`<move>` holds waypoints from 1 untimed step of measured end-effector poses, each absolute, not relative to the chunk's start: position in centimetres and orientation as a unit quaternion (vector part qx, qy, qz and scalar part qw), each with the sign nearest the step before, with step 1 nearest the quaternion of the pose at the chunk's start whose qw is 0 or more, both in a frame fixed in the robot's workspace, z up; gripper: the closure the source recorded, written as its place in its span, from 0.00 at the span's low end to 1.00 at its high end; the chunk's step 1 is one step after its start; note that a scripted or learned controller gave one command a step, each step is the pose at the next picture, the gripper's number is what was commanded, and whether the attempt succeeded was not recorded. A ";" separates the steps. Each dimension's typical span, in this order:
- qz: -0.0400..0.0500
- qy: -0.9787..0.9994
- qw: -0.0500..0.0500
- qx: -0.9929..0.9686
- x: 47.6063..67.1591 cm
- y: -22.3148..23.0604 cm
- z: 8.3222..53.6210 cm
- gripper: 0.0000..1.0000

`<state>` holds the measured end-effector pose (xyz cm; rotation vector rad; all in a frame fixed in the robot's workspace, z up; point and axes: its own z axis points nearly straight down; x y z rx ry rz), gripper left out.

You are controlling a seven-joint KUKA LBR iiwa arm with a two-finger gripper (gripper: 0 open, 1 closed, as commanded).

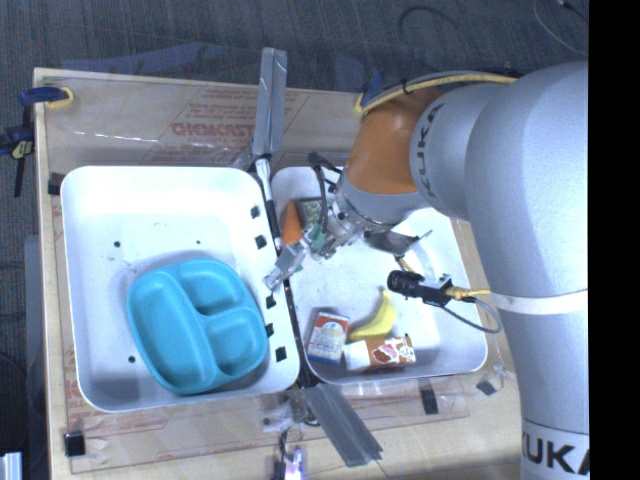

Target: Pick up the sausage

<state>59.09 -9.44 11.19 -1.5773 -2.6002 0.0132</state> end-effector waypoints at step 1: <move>0.017 -0.841 0.096 -0.533 63.1 -10.3 10.3 0.00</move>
